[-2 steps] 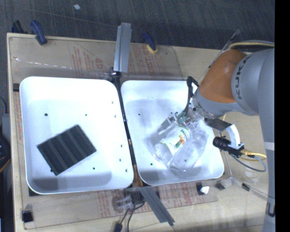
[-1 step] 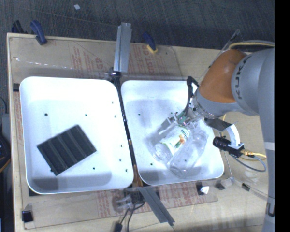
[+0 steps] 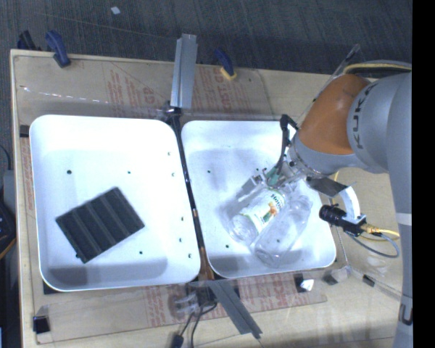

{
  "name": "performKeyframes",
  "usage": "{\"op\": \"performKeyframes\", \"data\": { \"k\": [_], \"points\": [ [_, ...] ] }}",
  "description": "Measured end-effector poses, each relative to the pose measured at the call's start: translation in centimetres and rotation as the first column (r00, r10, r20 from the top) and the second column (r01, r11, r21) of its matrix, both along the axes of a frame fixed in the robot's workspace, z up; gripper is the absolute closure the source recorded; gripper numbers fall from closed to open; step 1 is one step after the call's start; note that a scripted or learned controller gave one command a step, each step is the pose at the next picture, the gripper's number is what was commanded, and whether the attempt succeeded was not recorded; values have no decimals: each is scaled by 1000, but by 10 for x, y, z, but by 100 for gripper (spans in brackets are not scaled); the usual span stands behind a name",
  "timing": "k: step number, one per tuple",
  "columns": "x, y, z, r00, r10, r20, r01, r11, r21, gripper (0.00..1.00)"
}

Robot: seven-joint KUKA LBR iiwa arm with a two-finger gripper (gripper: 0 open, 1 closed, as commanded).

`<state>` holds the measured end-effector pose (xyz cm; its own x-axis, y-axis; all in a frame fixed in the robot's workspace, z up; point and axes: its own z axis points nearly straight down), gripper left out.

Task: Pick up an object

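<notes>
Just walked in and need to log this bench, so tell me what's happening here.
A grey arm with an orange band reaches in from the right, its claw lowered into the right-hand white bin just above a clear plastic bottle with a green and white label lying on its side. Whether it grips the bottle cannot be seen. A dark ribbed rectangular slab lies in the left-hand white bin.

The arm (image 3: pixel 380 122) is smooth grey casing with a rounded orange band (image 3: pixel 332 125) above the wrist. A dark cable (image 3: pixel 284 140) runs down toward the small metallic claw (image 3: pixel 270 180) at its seven o'clock.
</notes>
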<state>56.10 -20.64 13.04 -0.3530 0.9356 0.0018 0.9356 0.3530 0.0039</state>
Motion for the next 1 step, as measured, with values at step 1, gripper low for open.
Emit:
{"op": "performKeyframes", "data": {
  "k": [1],
  "points": [
    [0,0,0,1000,0,0,0,1000,0,0]
  ]
}}
